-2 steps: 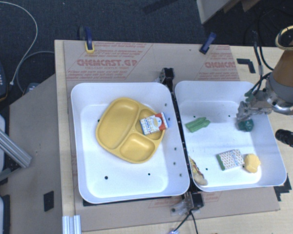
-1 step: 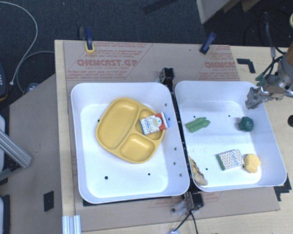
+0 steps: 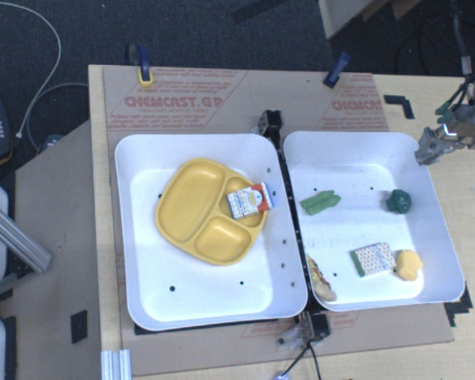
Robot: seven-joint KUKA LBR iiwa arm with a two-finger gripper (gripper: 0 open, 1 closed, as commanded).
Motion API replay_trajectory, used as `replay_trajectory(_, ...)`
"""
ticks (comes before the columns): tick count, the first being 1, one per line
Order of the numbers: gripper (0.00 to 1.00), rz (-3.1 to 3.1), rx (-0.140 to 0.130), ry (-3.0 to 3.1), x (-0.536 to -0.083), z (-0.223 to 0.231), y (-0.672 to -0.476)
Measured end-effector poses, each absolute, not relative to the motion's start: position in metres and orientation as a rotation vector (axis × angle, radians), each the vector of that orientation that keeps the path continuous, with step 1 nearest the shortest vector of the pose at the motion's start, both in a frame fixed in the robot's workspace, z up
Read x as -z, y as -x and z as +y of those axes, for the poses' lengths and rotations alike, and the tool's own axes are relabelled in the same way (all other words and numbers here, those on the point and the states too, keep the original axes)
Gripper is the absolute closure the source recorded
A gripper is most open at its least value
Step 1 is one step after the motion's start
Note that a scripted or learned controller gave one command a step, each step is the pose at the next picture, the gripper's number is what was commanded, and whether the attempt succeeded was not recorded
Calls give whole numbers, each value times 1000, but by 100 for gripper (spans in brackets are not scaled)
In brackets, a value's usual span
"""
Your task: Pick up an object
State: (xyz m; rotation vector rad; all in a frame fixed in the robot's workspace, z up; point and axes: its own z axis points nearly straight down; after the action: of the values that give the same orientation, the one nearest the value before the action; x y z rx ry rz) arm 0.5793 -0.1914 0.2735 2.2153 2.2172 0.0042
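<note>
My nearest target is the small dark-green rounded lumpy object (image 3: 398, 202), lying loose near the right wall of the white right-hand bin (image 3: 356, 153). My gripper (image 3: 437, 142) hangs at the bin's upper right corner, so the green lump sits at about seven o'clock from it, apart and untouched. How the gripper stands, I cannot tell.

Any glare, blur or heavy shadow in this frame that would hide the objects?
Camera view: lighting is even and the bins look bright white without washing out the yellow tray or green pieces; shadows stay soft and short; the gripper at the right edge looks slightly soft.
</note>
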Motion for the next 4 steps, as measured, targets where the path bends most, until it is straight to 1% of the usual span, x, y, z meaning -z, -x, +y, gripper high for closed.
replay_trajectory(1,100,2228,0,-2218,-266,-129,-577)
replay_trajectory(3,100,2229,1,-2218,-266,-17,-560)
replay_trajectory(4,100,2229,2,-2218,-249,38,-553)
